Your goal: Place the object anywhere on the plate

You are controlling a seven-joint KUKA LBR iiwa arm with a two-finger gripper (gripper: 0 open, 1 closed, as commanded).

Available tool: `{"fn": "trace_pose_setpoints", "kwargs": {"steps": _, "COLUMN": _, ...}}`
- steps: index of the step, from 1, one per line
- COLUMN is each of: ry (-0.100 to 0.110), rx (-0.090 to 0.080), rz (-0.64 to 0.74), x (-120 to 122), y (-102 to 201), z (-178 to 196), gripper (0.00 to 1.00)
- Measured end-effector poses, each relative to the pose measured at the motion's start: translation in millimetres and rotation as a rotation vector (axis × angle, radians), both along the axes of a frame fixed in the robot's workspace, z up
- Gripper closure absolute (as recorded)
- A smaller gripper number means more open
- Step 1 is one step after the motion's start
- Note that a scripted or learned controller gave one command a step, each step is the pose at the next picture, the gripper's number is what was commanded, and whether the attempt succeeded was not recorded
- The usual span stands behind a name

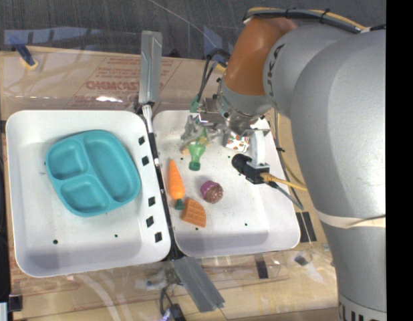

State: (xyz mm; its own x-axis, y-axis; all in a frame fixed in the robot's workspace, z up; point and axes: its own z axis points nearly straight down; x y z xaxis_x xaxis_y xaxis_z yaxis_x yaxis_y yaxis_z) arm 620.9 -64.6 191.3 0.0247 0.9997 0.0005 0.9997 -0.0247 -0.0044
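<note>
The green toy bottle [196, 155] is in the right bin [260, 214], in its far part and near the left wall. It is directly below the claw [201, 131] and its upper end reaches up to the claw. Whether the claw is clenched or released, and whether it grasps the bottle, I cannot tell from this view.

The readable writing is on the clear sheet [93, 79] that lies on the bench behind the bins. It is red print that begins with "CHEMCAS"; the rest is too faint to read.

An orange carrot [176, 180] lies just beside the left wall of the same bin, nearer to the camera than the bottle. An orange waffle-like piece [194, 213] lies just beside the lower end of the carrot. A purple round thing [212, 191] lies to their right. The near right part of this bin floor is bare.

The teal plate [93, 171], with three compartments, lies in the left bin [33, 236], with white floor open all around it.

The grey arm [333, 126] comes in from the right, and its orange band [253, 52] is above the far edge of the right bin, with the wrist pointing down.
</note>
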Motion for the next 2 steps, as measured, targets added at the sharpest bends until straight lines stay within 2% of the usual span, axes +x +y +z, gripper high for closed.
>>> {"fn": "trace_pose_setpoints", "kwargs": {"steps": 1, "ry": 0.002, "rx": 0.0, "rz": -0.122, "x": -42, "y": 74, "z": -1, "gripper": 1.0}}
{"fn": "trace_pose_setpoints", "kwargs": {"steps": 2, "ry": 0.004, "rx": -0.002, "rz": -0.13, "x": -69, "y": 149, "z": -1, "gripper": 1.0}}
